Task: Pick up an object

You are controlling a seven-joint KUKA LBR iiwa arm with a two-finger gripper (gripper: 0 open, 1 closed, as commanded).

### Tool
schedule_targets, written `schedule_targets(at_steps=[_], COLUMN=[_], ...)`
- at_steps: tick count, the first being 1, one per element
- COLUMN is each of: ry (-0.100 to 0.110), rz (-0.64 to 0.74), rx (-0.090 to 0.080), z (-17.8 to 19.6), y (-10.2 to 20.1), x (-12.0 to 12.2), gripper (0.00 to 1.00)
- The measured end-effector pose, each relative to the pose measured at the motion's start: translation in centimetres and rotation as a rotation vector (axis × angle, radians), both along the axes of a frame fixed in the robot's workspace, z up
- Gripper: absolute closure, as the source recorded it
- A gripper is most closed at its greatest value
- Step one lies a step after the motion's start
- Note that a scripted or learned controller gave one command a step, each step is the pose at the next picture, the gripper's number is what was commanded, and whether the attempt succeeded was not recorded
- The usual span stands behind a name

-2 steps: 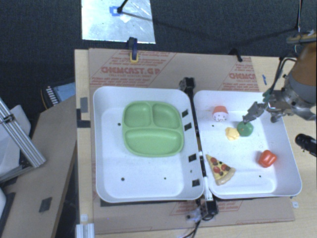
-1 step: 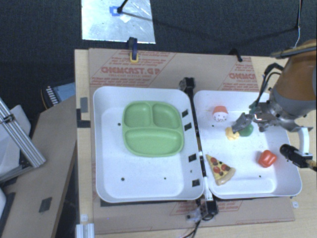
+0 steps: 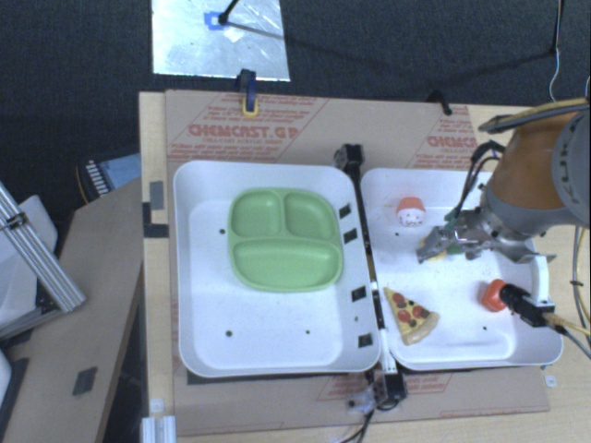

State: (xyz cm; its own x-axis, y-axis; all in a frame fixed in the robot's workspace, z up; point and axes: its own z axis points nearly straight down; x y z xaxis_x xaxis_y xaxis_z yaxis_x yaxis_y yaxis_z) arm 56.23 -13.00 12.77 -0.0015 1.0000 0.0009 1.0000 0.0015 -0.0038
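My gripper (image 3: 432,246) hangs low over the middle of the right bin (image 3: 462,344), reaching in from the right. Just up and left of it lies a small white and orange toy (image 3: 409,212), apart from the gripper. A toy pizza slice (image 3: 411,314) rests near the bin's front left corner. An orange-red round object (image 3: 493,293) sits at the right side of the bin, below the wrist. A sliver of something yellowish shows under the gripper's tip; what it is stays unclear.
The left bin (image 3: 208,340) holds a green divided plate (image 3: 284,240). A black divider rail (image 3: 362,247) runs between the bins. Both bins stand on a cardboard sheet (image 3: 277,127).
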Motion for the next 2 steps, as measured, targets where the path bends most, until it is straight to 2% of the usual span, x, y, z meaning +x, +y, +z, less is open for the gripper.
schedule_targets(at_steps=[1, 2], ry=[-0.001, -0.007], rz=[-0.001, 0.0], rx=[0.0, -0.002], z=[-4.6, -3.3], y=[0.0, 0.0], x=[0.0, 0.1], gripper=[0.0, 1.0])
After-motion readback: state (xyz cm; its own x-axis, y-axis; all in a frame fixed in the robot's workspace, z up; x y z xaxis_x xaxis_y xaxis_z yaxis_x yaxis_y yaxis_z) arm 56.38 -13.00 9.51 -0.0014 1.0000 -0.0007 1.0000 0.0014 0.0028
